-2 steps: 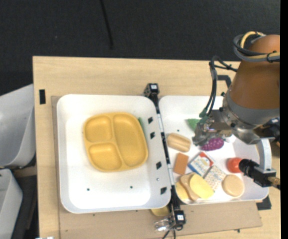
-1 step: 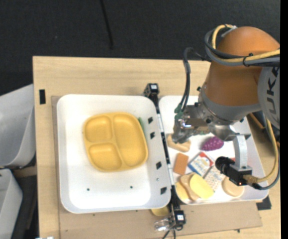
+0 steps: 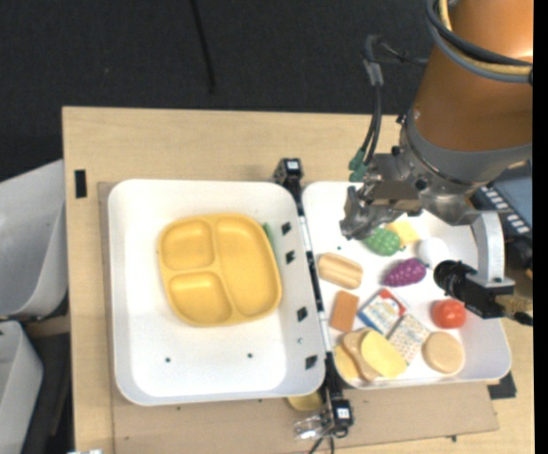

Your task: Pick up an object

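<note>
Broccoli (image 3: 383, 242) sits at far side of right bin (image 3: 486, 362), touching a yellow piece (image 3: 404, 231). Gripper (image 3: 361, 223) hangs just left of it, fingers' state impossible to tell. Grapes (image 3: 405, 272) lie nearer; yellow tray (image 3: 220, 268) in left bin (image 3: 136, 348).

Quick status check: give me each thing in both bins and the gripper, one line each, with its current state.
Gripper: low in the right bin, by the green toy.
Green toy: lying in the bin, not lifted.
Yellow tray: flat in left bin, compartments bare.
Purple grapes: resting, untouched.
Tomato: resting.
Hot dog bun: lying flat.
</note>
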`<control>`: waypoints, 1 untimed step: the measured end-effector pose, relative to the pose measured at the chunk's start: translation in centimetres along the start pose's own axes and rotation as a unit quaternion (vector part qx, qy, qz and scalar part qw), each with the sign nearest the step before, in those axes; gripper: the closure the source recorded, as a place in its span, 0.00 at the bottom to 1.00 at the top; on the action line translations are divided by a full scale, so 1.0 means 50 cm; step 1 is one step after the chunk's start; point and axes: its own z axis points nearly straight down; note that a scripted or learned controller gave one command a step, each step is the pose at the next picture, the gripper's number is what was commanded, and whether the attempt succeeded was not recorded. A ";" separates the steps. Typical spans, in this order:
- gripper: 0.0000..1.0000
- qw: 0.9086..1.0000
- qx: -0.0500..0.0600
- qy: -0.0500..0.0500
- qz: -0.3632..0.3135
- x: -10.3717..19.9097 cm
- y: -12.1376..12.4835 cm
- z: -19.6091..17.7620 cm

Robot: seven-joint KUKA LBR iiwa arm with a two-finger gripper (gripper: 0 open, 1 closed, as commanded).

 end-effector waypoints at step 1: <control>1.00 1.000 0.005 -0.002 -0.003 -0.003 0.001 -0.009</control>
